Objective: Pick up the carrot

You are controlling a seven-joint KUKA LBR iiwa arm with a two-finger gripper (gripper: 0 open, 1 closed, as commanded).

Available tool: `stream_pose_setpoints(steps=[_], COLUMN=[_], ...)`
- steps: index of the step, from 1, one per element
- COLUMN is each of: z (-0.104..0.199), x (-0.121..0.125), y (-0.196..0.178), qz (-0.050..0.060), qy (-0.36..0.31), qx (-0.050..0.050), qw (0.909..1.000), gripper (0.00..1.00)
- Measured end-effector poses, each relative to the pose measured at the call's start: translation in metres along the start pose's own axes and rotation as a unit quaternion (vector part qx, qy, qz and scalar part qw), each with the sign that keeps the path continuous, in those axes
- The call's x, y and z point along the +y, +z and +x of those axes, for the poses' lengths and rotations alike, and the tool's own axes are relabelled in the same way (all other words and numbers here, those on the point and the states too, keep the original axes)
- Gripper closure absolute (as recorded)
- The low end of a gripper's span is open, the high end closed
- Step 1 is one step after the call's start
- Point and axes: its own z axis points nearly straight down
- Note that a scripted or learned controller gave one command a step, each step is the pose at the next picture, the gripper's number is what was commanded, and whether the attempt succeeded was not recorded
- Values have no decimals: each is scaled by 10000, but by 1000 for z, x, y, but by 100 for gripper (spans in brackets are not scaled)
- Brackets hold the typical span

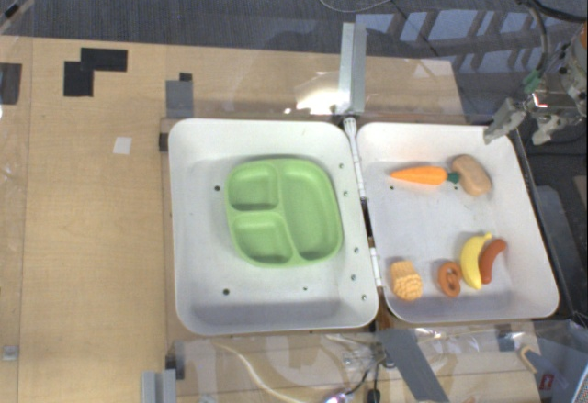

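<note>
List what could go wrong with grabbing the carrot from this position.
1. The carrot lies with its green top right against the tan potato, so closing fingers may catch or shove the potato.
2. The gripper sits beyond the right bin's far right corner, so it must cross the rim, which it could clip.
3. The carrot tapers, so it may slip out.

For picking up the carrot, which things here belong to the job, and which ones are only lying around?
Belongs to the job:
orange toy carrot with green top
gripper

Only lying around:
tan potato
yellow banana
red sausage
yellow corn piece
green divided plate
</note>
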Motion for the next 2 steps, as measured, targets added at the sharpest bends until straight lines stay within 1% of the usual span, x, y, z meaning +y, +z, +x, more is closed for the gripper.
stream_pose_setpoints(steps=[1,2], z=[35,4], x=[10,49], y=[148,98], qz=[4,-18], qy=[-929,-183], qx=[6,-4], qw=[9957,9998], gripper=[0,0])
